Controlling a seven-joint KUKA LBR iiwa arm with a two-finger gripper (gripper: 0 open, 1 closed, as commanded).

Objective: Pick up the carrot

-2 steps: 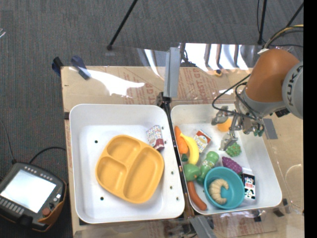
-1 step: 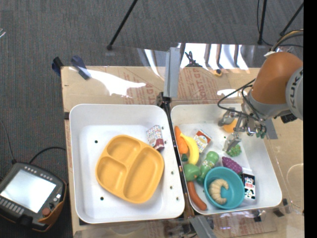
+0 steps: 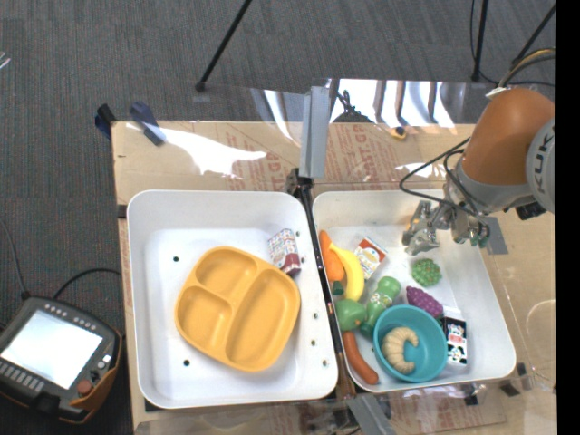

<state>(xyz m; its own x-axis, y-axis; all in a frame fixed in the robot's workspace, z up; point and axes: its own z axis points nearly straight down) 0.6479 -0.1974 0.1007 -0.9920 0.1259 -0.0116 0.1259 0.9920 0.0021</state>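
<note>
end effector (image 3: 422,235) hovers over the right bin (image 3: 489,288), holding nothing; finger opening unclear.

— Where does the camera sit?
— Fixed above the bench (image 3: 208,157), looking down at a slant from the near side toward the floor beyond.
— How close?
— Far enough to take in both bins, left (image 3: 154,216) and right (image 3: 489,288), whole.

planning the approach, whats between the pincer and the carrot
In the camera view, a small white carton and the yellow banana lie between the pincer and the carrot at the right bin's left wall.
</note>
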